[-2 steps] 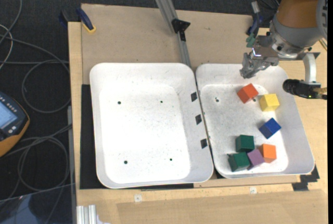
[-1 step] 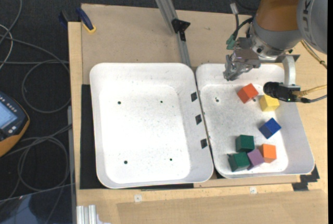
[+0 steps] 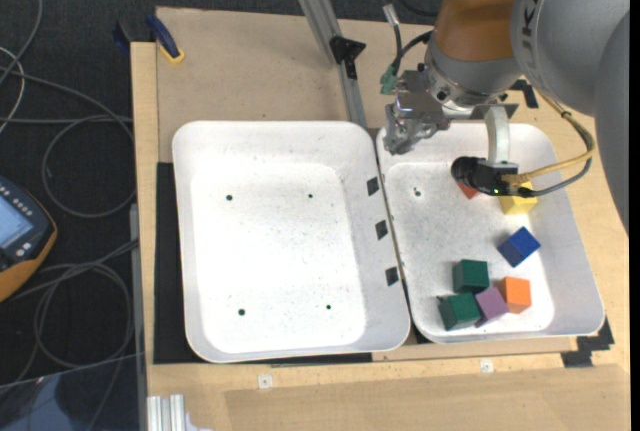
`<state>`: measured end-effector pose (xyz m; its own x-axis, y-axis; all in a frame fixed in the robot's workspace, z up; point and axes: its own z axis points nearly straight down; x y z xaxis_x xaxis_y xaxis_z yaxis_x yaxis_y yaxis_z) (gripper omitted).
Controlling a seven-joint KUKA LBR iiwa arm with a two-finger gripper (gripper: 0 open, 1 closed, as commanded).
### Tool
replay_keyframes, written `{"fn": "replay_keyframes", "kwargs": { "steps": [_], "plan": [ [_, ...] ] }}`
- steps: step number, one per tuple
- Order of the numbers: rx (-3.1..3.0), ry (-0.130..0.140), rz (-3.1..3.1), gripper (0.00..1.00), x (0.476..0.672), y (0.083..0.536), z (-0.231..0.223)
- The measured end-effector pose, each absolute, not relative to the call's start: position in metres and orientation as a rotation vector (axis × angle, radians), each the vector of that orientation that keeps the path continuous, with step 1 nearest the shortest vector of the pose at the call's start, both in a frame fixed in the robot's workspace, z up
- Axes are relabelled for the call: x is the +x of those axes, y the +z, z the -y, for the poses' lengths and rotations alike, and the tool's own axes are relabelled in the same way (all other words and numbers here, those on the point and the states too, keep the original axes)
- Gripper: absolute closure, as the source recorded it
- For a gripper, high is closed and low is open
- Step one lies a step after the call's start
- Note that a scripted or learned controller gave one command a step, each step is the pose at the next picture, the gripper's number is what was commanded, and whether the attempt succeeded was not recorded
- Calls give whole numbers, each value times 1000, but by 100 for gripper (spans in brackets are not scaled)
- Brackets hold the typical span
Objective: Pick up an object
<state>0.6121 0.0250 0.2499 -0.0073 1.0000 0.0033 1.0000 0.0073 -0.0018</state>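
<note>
The right bin (image 3: 430, 209) holds several small blocks. A blue block (image 3: 519, 246) lies alone. Near the front edge, an orange block (image 3: 517, 292), a purple block (image 3: 491, 303) and two green blocks (image 3: 470, 275) (image 3: 460, 310) sit clustered. A yellow block (image 3: 517, 203) and a red block (image 3: 466, 187) lie farther back, partly hidden by a black part hanging from the arm. My gripper (image 3: 402, 134) hangs over the far left corner of the right bin, well apart from all the blocks. Nothing shows in it.
The left bin (image 3: 200, 159) lies beside the right one, with black clips (image 3: 380, 229) along the shared rim. A slanted metal pole (image 3: 320, 9) stands behind the bins. Cables (image 3: 60, 129) and a handheld device (image 3: 15, 229) lie off the bench at left.
</note>
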Motion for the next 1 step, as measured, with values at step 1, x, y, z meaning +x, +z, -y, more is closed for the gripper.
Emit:
{"fn": "replay_keyframes", "kwargs": {
  "steps": [1],
  "plan": [
    [-2211, 1, 2226, 100, 615, 236, -80]
  ]
}}
